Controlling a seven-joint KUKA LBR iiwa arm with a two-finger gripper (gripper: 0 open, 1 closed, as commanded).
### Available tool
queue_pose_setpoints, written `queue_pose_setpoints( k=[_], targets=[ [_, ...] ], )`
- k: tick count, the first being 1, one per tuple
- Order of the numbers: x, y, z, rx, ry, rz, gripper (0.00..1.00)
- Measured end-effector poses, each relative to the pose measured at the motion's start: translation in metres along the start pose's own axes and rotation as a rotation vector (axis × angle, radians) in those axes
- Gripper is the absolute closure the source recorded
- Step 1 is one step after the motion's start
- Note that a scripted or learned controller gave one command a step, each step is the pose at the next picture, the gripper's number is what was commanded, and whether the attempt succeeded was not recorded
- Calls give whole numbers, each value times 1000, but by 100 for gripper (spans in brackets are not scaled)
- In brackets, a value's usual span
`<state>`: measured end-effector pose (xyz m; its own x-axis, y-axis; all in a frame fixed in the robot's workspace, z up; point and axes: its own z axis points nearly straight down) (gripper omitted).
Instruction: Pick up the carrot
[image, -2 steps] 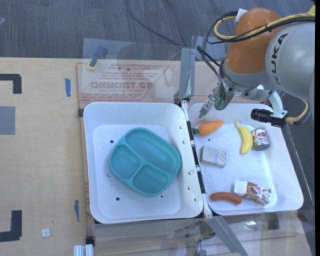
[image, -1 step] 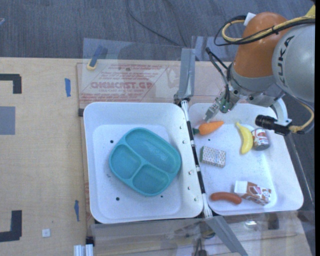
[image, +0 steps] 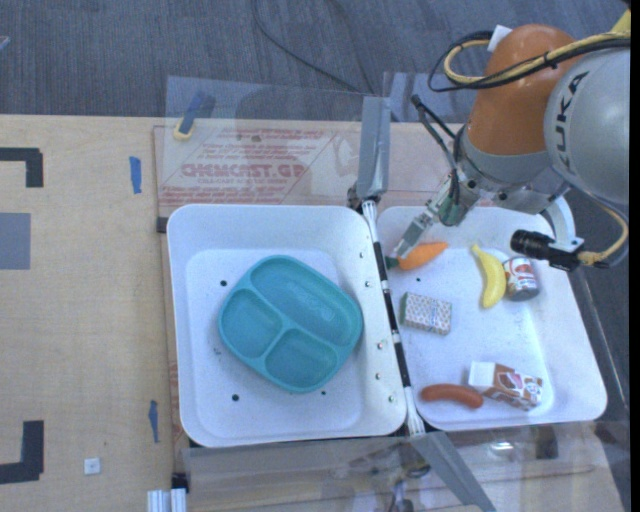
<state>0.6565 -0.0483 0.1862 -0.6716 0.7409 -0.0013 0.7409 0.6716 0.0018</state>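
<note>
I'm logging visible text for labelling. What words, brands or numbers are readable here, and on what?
"KUKA", partly visible, on the grey arm.
Red printing on the clear sheet behind the bins: too blurred to read.
Small box, can and carton: print too small to read.

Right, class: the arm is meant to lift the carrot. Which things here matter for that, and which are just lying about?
Belongs to the job:
carrot
gripper

Just lying about:
banana
can
sausage
small patterned box
carton
teal divided plate
</note>
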Motion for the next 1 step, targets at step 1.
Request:
queue_pose_setpoints(
  k=[1],
  targets=[
    [-33, -37, 31, 1, 0, 143, 0]
  ],
)
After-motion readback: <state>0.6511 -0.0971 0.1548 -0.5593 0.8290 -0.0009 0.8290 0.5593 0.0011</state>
